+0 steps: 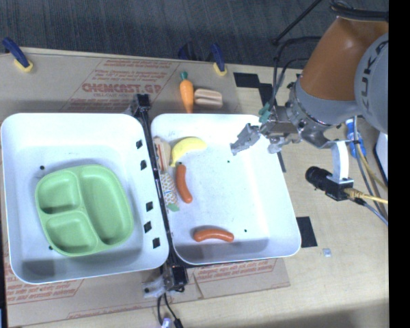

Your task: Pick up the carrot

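Brown cardboard covers the bench (pixel 123 84), and two white bins sit on it side by side. One bin (pixel 14 183) holds a green tray (pixel 84 210) with three sections. The other bin (pixel 280 210) holds a yellow banana (pixel 186 147), two sausages (pixel 183 183) (pixel 213 235), and some flat food along its wall that is too small to name.

The carrot (pixel 186 93) is not in a bin. It lies on the cardboard just past the far rim of the bin with the banana, green top pointing away, right beside a small bread-like toy (pixel 208 98).

The gripper (pixel 246 139) hangs over the far part of that same bin, well apart from the carrot. Nothing is in it. I cannot tell if it is spread or closed, because it looks small and blurry.

The carrot looks like a play-food toy, so it is probably light, hard and a bit slippery. It is fat near the top and thin at the tip. A good place to grab is across the fat orange middle, from the sides. The bread toy is so close that one finger might bump it.
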Tool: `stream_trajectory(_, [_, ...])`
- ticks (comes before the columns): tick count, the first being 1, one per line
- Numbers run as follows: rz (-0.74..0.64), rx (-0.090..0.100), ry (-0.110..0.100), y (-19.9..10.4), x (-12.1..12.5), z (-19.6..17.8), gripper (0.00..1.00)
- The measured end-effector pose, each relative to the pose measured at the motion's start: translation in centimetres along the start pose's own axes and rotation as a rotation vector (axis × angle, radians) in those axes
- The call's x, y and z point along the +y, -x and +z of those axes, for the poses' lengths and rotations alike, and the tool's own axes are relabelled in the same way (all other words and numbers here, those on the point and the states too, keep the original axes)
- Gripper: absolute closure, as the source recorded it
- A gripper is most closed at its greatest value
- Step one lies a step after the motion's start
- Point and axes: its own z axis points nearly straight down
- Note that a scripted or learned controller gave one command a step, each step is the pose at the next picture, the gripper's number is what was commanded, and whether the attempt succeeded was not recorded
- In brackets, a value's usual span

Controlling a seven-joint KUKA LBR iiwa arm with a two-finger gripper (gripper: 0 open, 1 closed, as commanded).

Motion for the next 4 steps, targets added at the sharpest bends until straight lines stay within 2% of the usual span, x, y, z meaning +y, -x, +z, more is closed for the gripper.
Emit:
stream_trajectory(1, [0.125, 0.000, -0.001, -3.6, -4.1, 6.8, 0.00])
stream_trajectory(2, [0.108, 0.001, -0.002, 2.5, -7.9, 18.2, 0.00])
stream_trajectory(3, [0.108, 0.000, 0.001, -3.9, -0.6, 19.2, 0.00])
stream_trajectory(4, [0.228, 0.001, 0.002, -5.5, 2.6, 8.6, 0.00])
